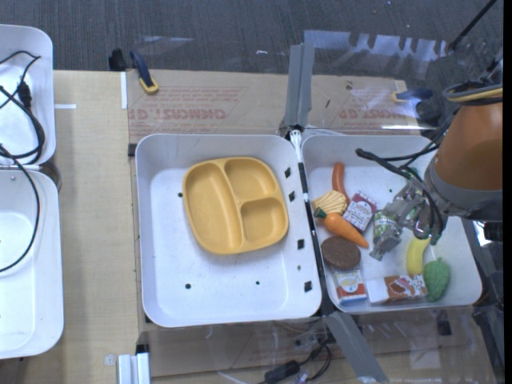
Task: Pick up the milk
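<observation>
The milk (350, 286), a small white carton with a blue lower edge, lies near the front wall of the right bin (472, 294). My gripper (386, 232) hangs over the middle of that bin, up and to the right of the milk and apart from it. It sits between an orange carrot (344, 226) and a yellow banana (416, 255). Nothing shows as held in it.
Around the milk lie a brown round patty (342, 253), an orange-red box (404, 287), a green vegetable (437, 279), a red-white packet (360, 212), a yellow wedge (330, 202) and a sausage (338, 177). The left bin (160, 278) holds a yellow divided plate (235, 205).
</observation>
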Tool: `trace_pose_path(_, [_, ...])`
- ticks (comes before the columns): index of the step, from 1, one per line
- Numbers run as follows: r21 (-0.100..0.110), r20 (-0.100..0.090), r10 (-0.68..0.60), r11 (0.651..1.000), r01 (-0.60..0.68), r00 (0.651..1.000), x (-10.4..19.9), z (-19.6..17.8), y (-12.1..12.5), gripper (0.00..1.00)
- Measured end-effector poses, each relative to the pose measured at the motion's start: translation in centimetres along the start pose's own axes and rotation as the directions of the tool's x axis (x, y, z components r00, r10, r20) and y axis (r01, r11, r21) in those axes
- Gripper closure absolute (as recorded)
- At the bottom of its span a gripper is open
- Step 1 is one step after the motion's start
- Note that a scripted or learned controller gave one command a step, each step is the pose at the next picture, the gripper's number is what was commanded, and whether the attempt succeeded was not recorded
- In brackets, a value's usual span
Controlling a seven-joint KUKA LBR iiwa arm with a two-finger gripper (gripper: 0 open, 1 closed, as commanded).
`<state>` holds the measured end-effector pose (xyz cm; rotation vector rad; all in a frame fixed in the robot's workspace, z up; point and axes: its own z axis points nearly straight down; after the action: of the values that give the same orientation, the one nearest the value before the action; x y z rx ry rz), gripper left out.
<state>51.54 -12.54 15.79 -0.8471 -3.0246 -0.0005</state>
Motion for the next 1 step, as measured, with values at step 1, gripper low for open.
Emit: trace_pose_path(1, [0.000,0.002,0.330,0.944,-0.330,0.944,1.61,-12.60,-0.79,0.00])
